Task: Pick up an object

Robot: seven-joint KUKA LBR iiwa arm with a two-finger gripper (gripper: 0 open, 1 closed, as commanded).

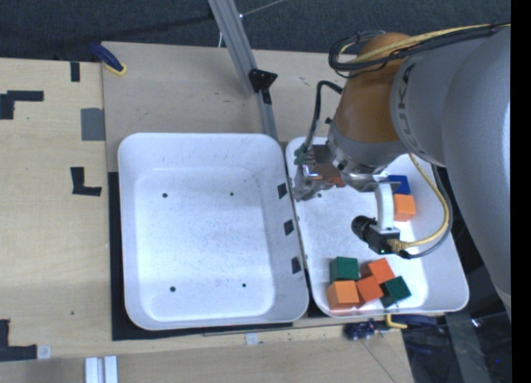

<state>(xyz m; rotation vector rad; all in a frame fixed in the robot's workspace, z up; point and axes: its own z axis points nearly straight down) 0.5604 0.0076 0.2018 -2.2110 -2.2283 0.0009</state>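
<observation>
Now | bench [50,232]: two white bins [199,232] | claw [309,176]: grip state unclear

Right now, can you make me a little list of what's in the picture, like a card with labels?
left bin: white, dark specks on its floor
right bin: white, holds blocks
block pile: two green, two orange, near front edge
other blocks: one orange, one blue, partly behind the arm
arm: over right bin
gripper: low, near the bins' shared wall; cannot tell if it holds anything
</observation>
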